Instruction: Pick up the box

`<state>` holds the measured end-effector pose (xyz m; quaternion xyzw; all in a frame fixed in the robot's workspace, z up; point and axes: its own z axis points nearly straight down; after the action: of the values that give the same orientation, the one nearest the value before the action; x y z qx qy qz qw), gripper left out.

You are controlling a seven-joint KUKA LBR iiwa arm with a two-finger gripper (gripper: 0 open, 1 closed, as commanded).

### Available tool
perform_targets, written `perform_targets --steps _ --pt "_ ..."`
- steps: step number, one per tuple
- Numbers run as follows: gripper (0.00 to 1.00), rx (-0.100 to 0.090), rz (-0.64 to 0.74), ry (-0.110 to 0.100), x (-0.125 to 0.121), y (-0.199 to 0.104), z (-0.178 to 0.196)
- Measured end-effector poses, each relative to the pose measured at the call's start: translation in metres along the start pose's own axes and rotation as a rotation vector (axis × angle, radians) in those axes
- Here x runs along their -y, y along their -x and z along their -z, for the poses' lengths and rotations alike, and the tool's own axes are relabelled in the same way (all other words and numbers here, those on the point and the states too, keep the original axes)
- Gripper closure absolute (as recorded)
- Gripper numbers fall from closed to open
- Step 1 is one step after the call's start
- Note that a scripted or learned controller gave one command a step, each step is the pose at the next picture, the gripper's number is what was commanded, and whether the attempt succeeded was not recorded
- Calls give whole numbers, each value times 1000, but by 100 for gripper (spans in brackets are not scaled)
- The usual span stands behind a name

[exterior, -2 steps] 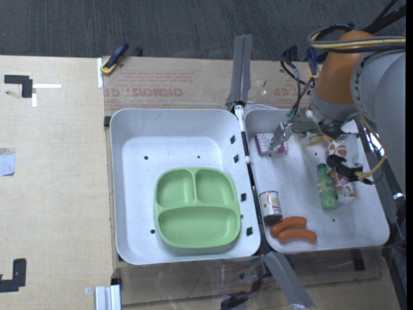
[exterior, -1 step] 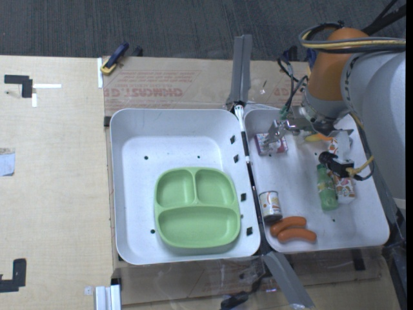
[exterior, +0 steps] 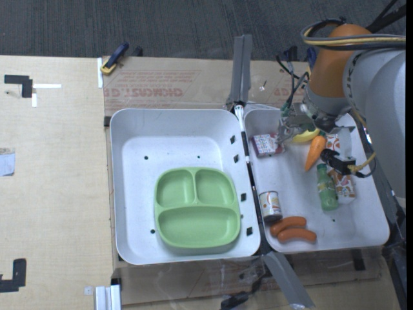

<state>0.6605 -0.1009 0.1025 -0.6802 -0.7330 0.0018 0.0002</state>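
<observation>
Hovering at the right bin's far end, the tool point(exterior: 288, 129), its grip state unreadable, hangs just beside the small maroon-and-white carton box point(exterior: 265, 145), needing a short descent onto it.

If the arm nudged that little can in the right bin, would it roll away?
Probably. The can seems to lie on its side on the smooth bin floor, so it could roll. The sausages beside it might stop it. It looks rigid, unlikely to crush.

A green divided plate point(exterior: 196, 208) lies in the left bin point(exterior: 129, 173).
</observation>
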Motion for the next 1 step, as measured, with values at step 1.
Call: perform_targets --steps 1 --pt "0 -1 0 -3 1 0 -1"
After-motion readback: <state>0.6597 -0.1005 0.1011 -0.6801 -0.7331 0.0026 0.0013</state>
